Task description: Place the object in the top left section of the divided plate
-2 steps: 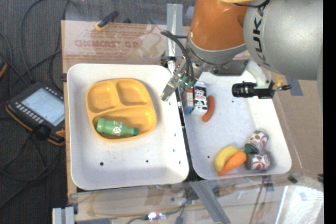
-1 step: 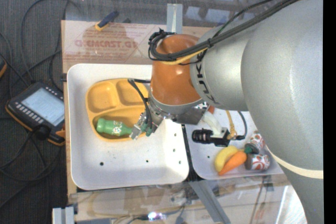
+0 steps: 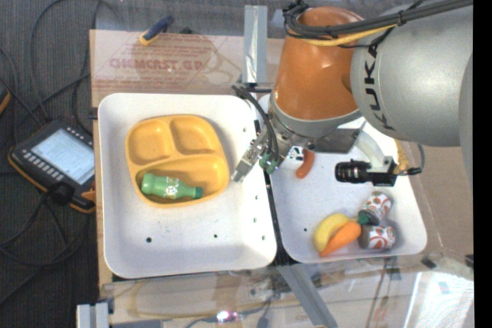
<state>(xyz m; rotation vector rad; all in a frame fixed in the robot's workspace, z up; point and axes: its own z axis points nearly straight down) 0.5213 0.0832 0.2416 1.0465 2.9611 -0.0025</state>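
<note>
You see the yellow divided plate [image 3: 178, 152] in the left bin; a green bottle [image 3: 170, 187] lies sideways in its lower section.

Arm [image 3: 400, 65] reaches in from the right, orange band [image 3: 315, 65] facing up. Wrist pitched down and left. Gripper [image 3: 250, 157] hangs low at centre, pointing left and slightly near.
</note>
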